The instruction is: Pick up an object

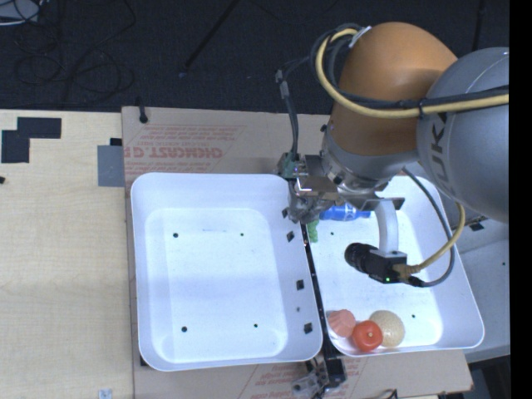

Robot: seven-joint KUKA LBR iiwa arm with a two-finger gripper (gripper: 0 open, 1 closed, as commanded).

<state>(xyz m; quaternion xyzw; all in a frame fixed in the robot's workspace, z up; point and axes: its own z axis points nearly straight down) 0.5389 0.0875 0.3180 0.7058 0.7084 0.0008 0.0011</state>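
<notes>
Gripper (309, 210) hanging low over the inner edge of the right shallow white plastic bin (453, 302), beside the divide from the left white bin (208, 264).

Grey arm with orange band (391, 65) is reaching in from the right and covering the wrist; whether anything is being held cannot be told. Small blue object (345, 214), partly hidden under the wrist, is lying just beside the gripper on its right, long axis seemingly running left to right across the bin. Three round items are sitting well apart at the near edge of the same bin: pale pink lump (340, 320), red-orange ball (366, 335), cream ball (388, 326). Blue object is judged the likelier target, being nearest.
</notes>
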